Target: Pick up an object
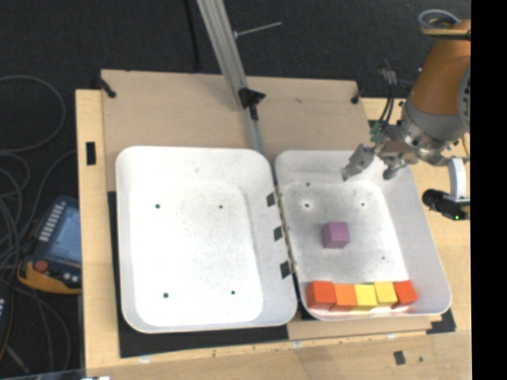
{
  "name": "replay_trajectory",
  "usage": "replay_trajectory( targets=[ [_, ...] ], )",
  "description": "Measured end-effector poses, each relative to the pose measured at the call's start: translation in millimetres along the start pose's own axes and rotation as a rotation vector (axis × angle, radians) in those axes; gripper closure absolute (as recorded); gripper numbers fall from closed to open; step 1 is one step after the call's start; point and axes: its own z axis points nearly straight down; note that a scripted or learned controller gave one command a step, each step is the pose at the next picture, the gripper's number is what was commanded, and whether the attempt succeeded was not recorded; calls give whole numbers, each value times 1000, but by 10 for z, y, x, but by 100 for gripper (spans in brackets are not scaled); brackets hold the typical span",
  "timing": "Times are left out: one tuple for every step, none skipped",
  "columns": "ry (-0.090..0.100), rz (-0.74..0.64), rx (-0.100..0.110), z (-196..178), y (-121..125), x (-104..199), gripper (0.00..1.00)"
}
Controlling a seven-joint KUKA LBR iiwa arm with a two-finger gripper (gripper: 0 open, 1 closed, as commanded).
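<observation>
Gripper (372, 163) hangs spread open and empty above the right white bin's (424, 236) far edge. Small purple cube (336, 234) sits mid-bin, well apart; a misaligned descent could nudge it aside or close on nothing.

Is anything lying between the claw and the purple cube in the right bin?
Nothing visible. The open claw hangs over the far end of the right white bin; bare floor separates it from the small purple cube. The row of orange and yellow blocks lies beyond.
</observation>
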Motion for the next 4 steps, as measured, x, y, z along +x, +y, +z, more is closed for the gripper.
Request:
replay_trajectory(
  targets=[
    [1,6,-1,1209,-455,188,0],
    [2,5,-1,1181,-765,507,0],
    [1,14,-7,1074,-747,481,100],
    [4,-2,-7,141,-956,1202,100]
  ],
)
